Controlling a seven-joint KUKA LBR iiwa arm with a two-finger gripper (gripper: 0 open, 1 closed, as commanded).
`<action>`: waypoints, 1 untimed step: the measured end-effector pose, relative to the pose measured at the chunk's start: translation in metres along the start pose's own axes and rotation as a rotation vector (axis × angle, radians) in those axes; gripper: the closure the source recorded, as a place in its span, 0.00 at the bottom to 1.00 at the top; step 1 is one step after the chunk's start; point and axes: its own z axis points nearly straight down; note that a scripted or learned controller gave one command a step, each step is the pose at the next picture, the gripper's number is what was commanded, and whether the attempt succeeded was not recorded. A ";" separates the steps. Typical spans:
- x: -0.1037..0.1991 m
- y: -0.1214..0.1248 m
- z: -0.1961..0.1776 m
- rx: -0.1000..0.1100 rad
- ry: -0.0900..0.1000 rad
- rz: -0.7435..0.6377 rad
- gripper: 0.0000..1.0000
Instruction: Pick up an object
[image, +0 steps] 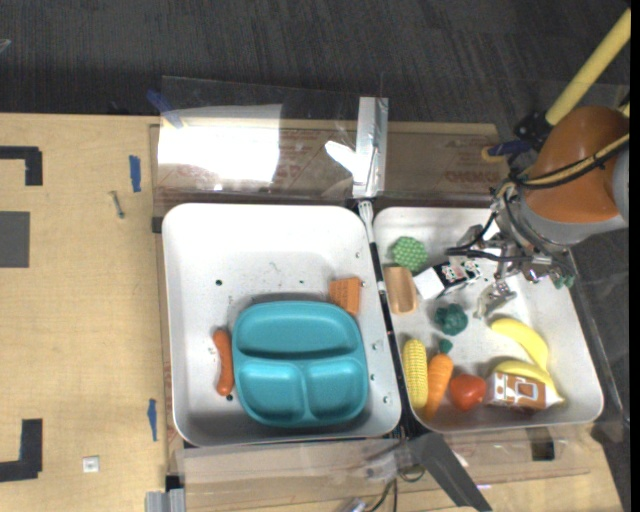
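Toys crowd the right bin: green ball, teal lump, banana, corn, carrot, tomato. At the bin's upper right hangs the tool; I cannot tell its state. Left of centre, a teal tray lies in the left bin.

Small carton in the right bin: carried orange and white printing on its face, but it was too small to read.
Black-and-white card near the tool: bore a dark pattern, with no letters that could be made out.
Clear sheet behind the bins: showed faint reddish marks through the glare, and these were illegible.
Table: had black corner marks and blue tape bits, no words.
Readable text overall: none.
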 end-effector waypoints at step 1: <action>0.020 0.066 0.017 -0.014 0.025 0.082 0.00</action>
